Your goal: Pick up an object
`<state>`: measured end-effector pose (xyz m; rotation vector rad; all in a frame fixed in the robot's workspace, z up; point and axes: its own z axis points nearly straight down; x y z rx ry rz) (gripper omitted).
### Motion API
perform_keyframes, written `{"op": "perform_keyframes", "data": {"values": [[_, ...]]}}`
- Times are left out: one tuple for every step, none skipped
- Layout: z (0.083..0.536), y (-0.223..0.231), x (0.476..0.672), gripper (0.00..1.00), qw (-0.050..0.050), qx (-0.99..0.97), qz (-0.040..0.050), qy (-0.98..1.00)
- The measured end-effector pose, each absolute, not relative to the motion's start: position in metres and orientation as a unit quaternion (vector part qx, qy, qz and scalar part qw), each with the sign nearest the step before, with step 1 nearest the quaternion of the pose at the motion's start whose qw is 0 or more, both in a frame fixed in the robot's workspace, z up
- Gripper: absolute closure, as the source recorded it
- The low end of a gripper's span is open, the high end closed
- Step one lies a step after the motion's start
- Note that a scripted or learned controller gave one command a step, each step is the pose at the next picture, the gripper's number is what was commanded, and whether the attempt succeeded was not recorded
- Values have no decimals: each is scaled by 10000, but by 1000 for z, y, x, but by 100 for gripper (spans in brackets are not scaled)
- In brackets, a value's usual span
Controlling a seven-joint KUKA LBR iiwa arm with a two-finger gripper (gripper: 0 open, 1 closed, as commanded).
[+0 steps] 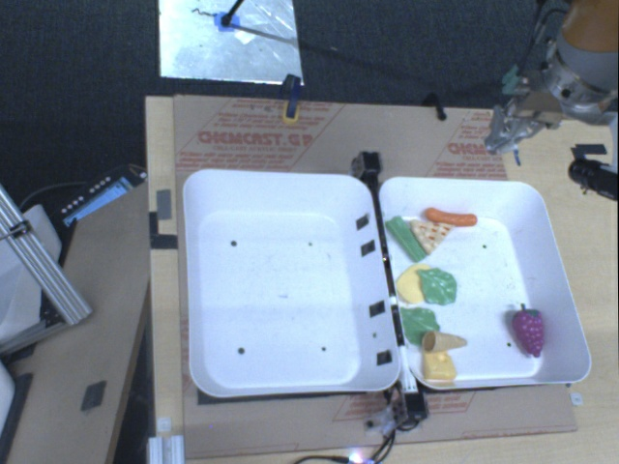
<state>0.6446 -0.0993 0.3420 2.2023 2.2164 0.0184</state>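
The right bin point(556, 259) holds several toy foods. An orange sausage point(451, 217) lies near its back wall, with a pizza slice point(429, 235) and a green pod point(405, 238) just beside it. A yellow disc point(411, 282) and a green leaf point(438, 285) sit mid-left. Further forward are another green piece point(419, 323), a tan cone point(443, 341) and a yellow cheese block point(439, 365). Purple grapes point(527, 330) rest near the right wall. My gripper point(505, 137) hangs above the bench behind the right bin's back edge, away from all of them, with nothing visible in it.
The left bin point(280, 278) adjoins the right one, joined by a black hinge strip point(379, 259). Both stand on a cardboard sheet point(251, 133). A silver foil square point(229, 25) lies at the back, and a yellow clamp point(290, 112) stands at the cardboard's edge.
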Motion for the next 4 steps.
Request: {"op": "perform_keyframes", "data": {"values": [[245, -48, 669, 100, -17, 7039, -3, 7103], [345, 21, 670, 100, 37, 7029, 54, 7112], [355, 81, 521, 100, -29, 7027, 8, 7115], [401, 98, 638, 100, 50, 7047, 51, 7095]]}}
